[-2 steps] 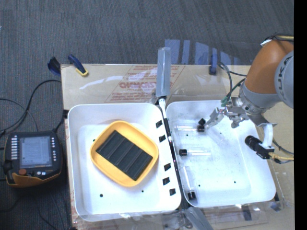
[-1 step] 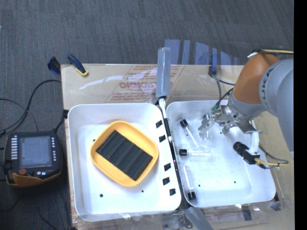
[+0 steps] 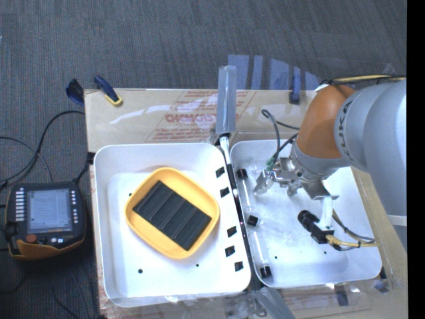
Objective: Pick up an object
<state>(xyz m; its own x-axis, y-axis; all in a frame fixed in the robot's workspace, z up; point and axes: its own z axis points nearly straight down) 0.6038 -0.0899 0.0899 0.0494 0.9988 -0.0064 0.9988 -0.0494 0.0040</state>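
The grey arm (image 3: 372, 131) with its orange band reaches in over the right bin (image 3: 358, 264), its tool (image 3: 275, 178) low near the bin's upper left. Whether the tool is open or grips anything cannot be told. A yellow dish (image 3: 143, 228) with a dark ribbed insert (image 3: 171, 211) lies in the left bin (image 3: 113, 258).

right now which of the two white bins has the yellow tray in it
The left bin. A yellow tray with a dark ridged insert lies in it. The arm reaches over the right bin, which has no tray.
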